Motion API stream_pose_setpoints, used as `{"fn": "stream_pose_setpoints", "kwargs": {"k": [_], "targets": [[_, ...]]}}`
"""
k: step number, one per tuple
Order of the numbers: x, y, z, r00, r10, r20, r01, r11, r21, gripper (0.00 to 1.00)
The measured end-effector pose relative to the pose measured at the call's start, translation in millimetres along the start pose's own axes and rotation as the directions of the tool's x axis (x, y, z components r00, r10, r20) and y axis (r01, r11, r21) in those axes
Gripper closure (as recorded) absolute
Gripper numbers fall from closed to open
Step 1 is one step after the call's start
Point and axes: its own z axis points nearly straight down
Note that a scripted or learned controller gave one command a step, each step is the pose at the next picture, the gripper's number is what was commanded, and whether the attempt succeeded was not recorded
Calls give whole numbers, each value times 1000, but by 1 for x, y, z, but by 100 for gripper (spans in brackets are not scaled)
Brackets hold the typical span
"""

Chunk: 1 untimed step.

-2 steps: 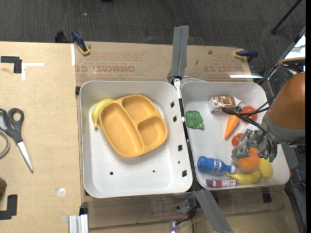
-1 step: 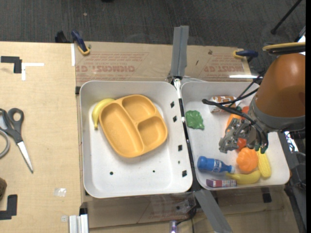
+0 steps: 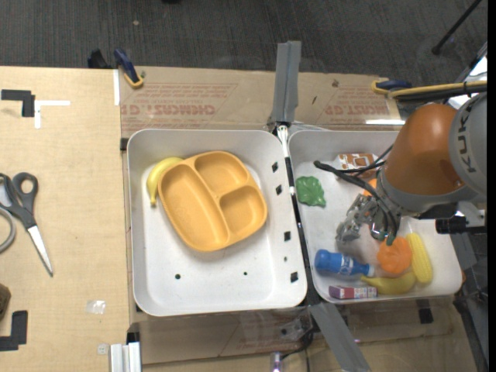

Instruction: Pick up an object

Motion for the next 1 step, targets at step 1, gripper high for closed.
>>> {"fn": "stream_pose_setpoints", "kwargs": {"k": [1], "targets": [[0, 0, 0, 1000, 0, 0, 0, 1000, 0, 0]]}}
